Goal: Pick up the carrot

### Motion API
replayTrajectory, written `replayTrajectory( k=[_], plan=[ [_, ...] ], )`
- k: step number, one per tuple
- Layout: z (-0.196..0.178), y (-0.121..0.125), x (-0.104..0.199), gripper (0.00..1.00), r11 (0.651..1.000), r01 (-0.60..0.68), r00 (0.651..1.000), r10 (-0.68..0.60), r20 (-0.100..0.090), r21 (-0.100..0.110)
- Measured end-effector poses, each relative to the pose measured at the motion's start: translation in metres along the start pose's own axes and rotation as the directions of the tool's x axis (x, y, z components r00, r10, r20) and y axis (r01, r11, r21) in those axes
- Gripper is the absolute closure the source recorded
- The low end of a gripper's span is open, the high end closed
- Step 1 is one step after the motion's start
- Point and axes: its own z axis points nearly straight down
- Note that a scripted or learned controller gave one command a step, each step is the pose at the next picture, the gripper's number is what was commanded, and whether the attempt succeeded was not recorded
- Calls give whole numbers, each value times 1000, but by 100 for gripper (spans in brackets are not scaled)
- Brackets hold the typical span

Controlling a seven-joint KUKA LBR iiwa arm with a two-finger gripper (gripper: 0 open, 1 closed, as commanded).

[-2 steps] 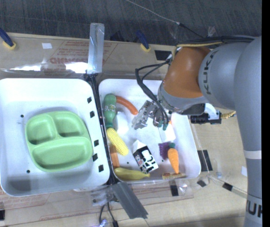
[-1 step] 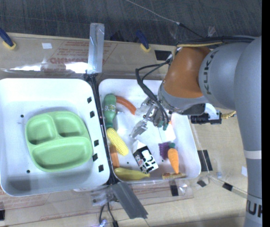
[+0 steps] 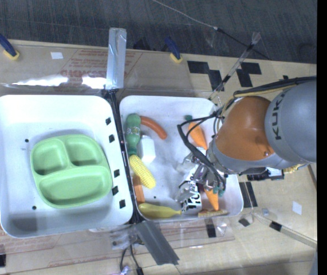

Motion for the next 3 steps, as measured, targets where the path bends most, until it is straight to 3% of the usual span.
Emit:
replayTrajectory(
  k=[1,2,3],
  plan=[
    [-2,-6,-68,0,966,-258,966,258,4,-3],
    [-3,11,-114,0,944,-330,944,330,4,-3],
    [-1,0,-82,0,885,-466,885,466,1,-2]
  ],
)
